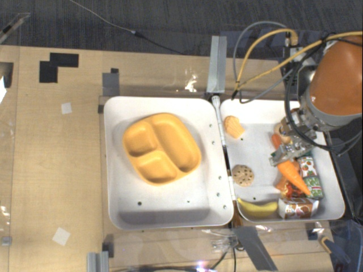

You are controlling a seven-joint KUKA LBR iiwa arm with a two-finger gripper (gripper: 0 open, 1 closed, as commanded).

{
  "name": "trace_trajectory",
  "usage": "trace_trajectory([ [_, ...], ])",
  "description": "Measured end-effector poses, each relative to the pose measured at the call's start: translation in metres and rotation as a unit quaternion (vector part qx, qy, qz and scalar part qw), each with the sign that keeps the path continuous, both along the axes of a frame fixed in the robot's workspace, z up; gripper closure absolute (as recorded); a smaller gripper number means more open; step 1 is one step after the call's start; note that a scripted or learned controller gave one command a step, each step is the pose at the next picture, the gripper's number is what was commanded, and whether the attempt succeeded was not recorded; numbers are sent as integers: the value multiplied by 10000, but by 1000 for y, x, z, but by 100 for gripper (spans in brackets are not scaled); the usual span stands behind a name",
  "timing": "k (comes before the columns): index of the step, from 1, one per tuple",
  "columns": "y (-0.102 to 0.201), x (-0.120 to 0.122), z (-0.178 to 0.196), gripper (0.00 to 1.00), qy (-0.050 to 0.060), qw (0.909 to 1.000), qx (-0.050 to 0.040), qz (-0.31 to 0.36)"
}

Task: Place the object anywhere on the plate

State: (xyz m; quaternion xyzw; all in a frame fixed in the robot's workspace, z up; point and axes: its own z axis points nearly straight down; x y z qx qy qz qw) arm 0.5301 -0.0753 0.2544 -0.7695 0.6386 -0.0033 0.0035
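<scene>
A yellow divided plate point(161, 148) lies in the left white bin point(122, 203). In the right bin point(258, 115) are a small tan pastry point(233, 127), a chocolate-chip cookie point(243, 175), a banana point(258, 208), an orange carrot point(293, 175), a can point(297, 208) and a small printed carton point(309, 177). My gripper point(288, 151) hangs low over the right side of the right bin, just above the carrot's upper end. The arm's orange band point(339, 78) covers the bin's far right corner. I see nothing held in the gripper.
A metal divider point(222, 152) separates the two bins. Yellow and black cables point(255, 50) loop above the right bin's back edge. The wooden bench point(51, 163) stretches away to the left of the bins.
</scene>
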Motion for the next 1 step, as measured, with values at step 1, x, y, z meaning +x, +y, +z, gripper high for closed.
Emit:
trace_trajectory([
  [1,4,-41,46,100,-2,9895,-12,1445],
])
